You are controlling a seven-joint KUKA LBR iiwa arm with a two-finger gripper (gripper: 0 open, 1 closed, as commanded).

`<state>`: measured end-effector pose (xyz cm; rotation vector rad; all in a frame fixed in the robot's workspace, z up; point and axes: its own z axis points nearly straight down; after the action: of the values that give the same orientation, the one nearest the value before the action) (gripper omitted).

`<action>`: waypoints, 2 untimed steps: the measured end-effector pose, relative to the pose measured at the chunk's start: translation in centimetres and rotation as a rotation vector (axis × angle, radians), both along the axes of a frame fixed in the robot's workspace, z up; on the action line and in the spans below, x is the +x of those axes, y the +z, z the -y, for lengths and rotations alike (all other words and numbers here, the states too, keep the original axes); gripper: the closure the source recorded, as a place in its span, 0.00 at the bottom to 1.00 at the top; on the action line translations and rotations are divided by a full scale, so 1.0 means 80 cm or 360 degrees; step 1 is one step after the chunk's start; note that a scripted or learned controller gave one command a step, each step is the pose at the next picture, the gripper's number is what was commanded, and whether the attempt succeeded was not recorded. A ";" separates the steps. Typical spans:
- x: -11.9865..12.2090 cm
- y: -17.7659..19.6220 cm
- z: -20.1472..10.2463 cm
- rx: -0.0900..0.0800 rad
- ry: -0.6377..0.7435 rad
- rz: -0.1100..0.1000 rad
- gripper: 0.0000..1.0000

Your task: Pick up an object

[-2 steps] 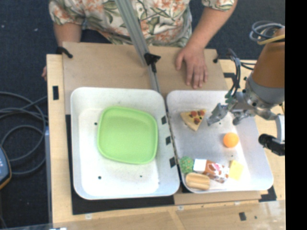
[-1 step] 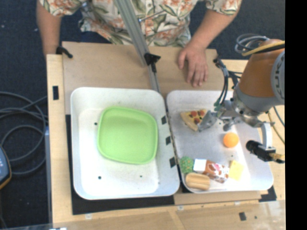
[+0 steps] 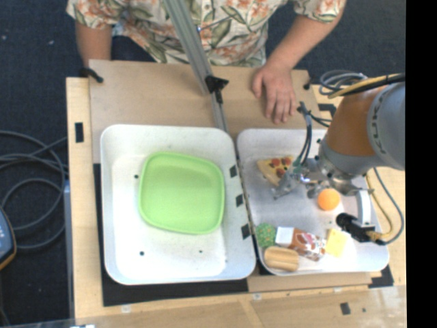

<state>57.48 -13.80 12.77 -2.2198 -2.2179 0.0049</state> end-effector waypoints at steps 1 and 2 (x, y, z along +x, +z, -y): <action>0.000 -0.035 0.001 -0.0001 0.0000 0.0007 0.00; 0.001 -0.020 0.001 -0.0001 -0.0003 0.0012 1.00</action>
<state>57.55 -13.91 11.18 -2.2258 -2.2201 -0.0027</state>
